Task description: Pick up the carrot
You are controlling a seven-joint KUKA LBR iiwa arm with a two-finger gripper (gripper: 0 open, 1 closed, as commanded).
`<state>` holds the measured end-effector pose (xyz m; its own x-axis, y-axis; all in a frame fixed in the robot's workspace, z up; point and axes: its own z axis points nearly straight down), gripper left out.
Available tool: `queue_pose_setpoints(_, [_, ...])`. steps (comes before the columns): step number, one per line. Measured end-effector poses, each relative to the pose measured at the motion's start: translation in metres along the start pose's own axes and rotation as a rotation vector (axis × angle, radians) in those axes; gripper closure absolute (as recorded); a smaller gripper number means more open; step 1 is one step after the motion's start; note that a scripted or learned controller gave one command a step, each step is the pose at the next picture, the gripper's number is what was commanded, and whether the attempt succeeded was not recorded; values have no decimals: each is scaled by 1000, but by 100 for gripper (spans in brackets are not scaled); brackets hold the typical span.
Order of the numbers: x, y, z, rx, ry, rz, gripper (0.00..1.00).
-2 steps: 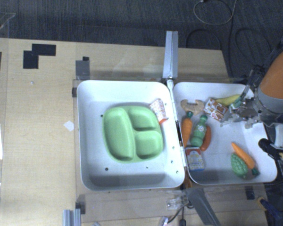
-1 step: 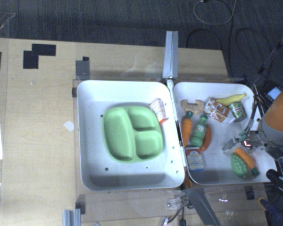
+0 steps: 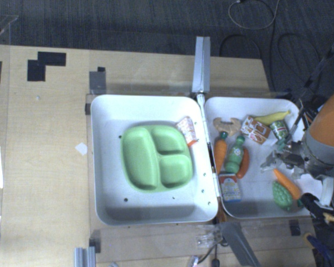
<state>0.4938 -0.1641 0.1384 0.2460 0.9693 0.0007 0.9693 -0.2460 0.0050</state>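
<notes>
Two orange carrot-like pieces lie in the right bin [image 3: 256, 210]. One carrot [image 3: 288, 184] lies slanted near the bin's right side, its green leafy end [image 3: 281, 197] towards the front. A second orange carrot [image 3: 220, 151] with a dark green top lies along the left wall. My gripper [image 3: 279, 157] hangs over the right part of this bin, just above and behind the right-hand carrot, apart from it. Nothing shows between its tips. The arm's orange band [image 3: 329, 125] is at the right edge.
The right bin also holds a green bottle [image 3: 234, 153], a red sausage-like piece [image 3: 244, 164], a small carton [image 3: 230, 187], a banana [image 3: 271, 117], a can [image 3: 279, 130] and a snack box [image 3: 255, 130]. The left bin [image 3: 106, 166] holds a green divided plate [image 3: 156, 157] and a packet [image 3: 187, 130].
</notes>
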Motion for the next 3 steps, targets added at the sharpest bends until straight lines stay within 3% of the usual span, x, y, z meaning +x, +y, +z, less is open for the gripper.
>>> queue_pose_setpoints(1, [-28, 7, 45, 2, 0, 82, 0])
queue_pose_setpoints(2, [-27, 8, 35, -1, 0, 79, 100])
queue_pose_setpoints(3, [30, -2, -75, -1, 0, 116, 100])
